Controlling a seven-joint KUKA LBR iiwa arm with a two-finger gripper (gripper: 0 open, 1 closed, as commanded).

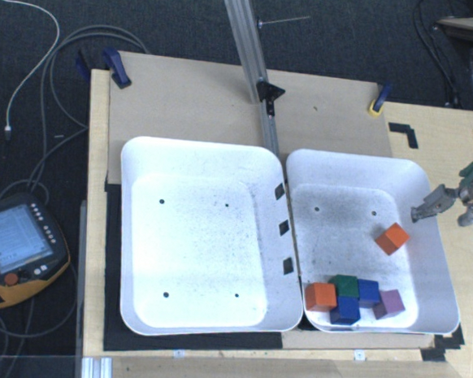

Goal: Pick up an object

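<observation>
End effector (pixel 449 207) half cut off beside orange cube (pixel 391 238).

Two white bins, left (pixel 136 217) and right (pixel 438 265), look like smooth, slightly glossy plastic, their floors speckled grey. The bench (pixel 187 90) appears matt, pale wood. A brushed metal rail (pixel 245 30) is seen. The blocks (pixel 355 299) look matt.

wooden bench top (pixel 227 102), black mat (pixel 112 313) under the bins, blue clamp (pixel 116 67) at back left corner, another clamp (pixel 381 98) at back right, slanted aluminium pole (pixel 247 38), control pendant (pixel 16 248) on dark carpet, white cable (pixel 22 69)
</observation>
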